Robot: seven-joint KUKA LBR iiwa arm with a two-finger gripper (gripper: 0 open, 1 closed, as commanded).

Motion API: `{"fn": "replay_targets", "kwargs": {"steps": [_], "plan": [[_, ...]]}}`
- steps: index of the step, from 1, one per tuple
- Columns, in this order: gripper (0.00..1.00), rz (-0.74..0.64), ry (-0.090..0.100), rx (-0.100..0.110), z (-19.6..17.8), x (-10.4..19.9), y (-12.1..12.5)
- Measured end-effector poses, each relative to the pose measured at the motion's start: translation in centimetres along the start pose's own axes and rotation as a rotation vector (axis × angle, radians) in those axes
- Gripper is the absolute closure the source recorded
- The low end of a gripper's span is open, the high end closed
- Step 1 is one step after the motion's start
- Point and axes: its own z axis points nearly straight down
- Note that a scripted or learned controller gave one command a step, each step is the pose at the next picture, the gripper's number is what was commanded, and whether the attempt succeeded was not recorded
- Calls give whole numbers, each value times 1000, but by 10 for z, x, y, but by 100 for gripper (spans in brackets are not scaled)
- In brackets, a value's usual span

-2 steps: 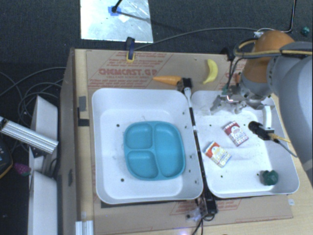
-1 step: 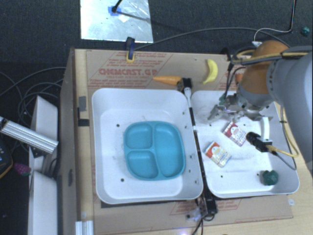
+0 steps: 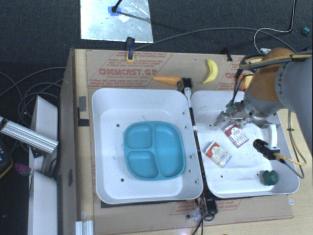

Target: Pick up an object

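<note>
tool (image 3: 226, 120) low in the right bin (image 3: 215, 180) beside a red-and-white packet (image 3: 236, 135), grip state impossible to tell.

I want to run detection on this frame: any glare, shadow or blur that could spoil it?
Camera view: glare on the metal sheet at top; the white bins are bright but evenly lit, with soft shadows; the gripper is slightly blurred; the blue tray and the packets look sharp.

Grey arm (image 3: 296, 84), orange wrist band (image 3: 264, 82), metal claw (image 3: 230, 115)
</note>
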Motion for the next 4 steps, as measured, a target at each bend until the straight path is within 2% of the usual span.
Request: {"fn": "replay_targets", "kwargs": {"steps": [1,2,3,4], "plan": [[0,0,1,1,0,0,-19],[0,-3,0,-3,-18,5,56],[0,-1,1,1,1,7,-9],[100,-2,1,-2,-11,7,-8]]}}
